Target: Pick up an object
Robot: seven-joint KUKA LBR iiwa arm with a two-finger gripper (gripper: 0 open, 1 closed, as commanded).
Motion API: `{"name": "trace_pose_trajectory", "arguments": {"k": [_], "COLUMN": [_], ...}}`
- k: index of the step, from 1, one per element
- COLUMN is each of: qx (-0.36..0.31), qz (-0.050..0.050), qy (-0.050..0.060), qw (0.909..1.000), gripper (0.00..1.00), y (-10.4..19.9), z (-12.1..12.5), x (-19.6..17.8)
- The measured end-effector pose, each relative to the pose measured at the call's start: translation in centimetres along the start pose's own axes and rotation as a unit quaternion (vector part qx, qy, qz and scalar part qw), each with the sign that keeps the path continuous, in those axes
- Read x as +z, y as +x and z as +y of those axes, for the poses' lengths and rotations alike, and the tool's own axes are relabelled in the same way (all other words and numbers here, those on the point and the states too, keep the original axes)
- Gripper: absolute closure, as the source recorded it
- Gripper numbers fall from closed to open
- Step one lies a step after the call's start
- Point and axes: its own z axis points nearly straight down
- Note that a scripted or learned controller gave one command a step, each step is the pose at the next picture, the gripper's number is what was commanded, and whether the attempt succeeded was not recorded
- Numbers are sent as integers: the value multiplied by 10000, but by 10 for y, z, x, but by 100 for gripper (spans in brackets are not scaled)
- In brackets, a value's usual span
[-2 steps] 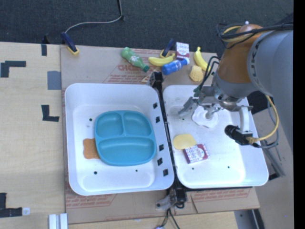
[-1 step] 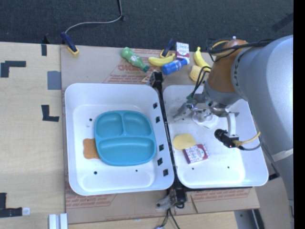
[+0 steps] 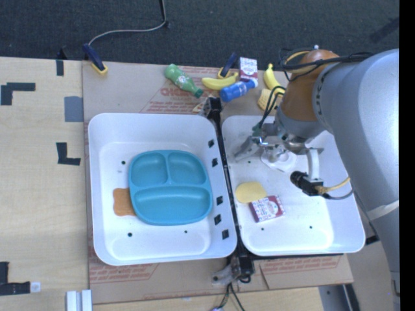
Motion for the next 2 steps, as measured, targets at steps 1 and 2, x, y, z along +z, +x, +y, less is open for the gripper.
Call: {"name": "trace_pose_trajectory", "arguments": {"k": [1, 2], "qx": [-1, 1], "qz": [4, -14], "qy": [26, -12], "qw": [10000, 10000], "gripper": [0, 0], "y": [-22, -13], "z": [34, 24], "x": [-9, 0]}}
